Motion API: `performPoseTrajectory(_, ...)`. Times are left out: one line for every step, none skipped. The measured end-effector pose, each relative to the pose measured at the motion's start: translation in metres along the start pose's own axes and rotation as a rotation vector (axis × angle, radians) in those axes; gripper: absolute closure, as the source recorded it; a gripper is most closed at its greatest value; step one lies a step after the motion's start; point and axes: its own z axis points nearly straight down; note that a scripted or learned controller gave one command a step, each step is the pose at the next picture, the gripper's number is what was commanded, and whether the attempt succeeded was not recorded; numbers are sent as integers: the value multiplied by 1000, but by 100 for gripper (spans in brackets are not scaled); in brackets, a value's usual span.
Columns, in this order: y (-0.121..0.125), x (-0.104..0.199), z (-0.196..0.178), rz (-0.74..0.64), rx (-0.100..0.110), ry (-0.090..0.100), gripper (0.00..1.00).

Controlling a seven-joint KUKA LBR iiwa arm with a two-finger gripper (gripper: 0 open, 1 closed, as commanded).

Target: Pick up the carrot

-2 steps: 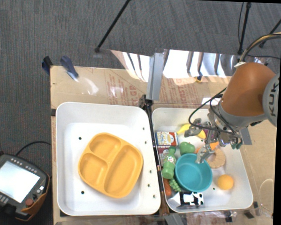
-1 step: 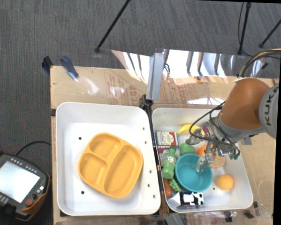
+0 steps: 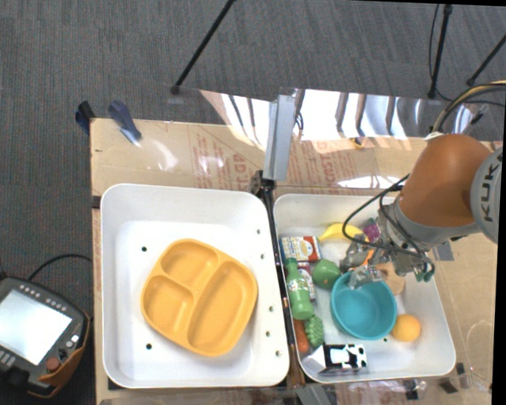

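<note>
The carrot (image 3: 301, 337) is a small orange piece at the left wall of the right bin (image 3: 435, 355), near its front. A bumpy green toy (image 3: 314, 328) covers part of it. My gripper (image 3: 375, 265) hangs over the middle of the right bin, just above the far rim of a teal bowl (image 3: 363, 311). It is well to the right of the carrot and farther back. Nothing shows in its grasp.
Around the bowl lie an orange ball (image 3: 406, 328), a yellow banana (image 3: 339, 232), a green fruit (image 3: 325, 273), a green bottle (image 3: 300, 294), a small carton (image 3: 300, 246) and a black-and-white box (image 3: 345, 356). The left bin (image 3: 125, 225) holds a yellow divided plate (image 3: 199, 296).
</note>
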Motion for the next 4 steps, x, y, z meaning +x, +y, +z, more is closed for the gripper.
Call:
performPoseTrajectory(21, 41, -100, -222, 3, -4, 100)
performPoseTrajectory(-36, -10, -203, -57, 5, -6, 100)
performPoseTrajectory(-36, -10, -200, -57, 2, 0, 0)
performPoseTrajectory(-13, 10, -23, -49, -7, 16, 0)
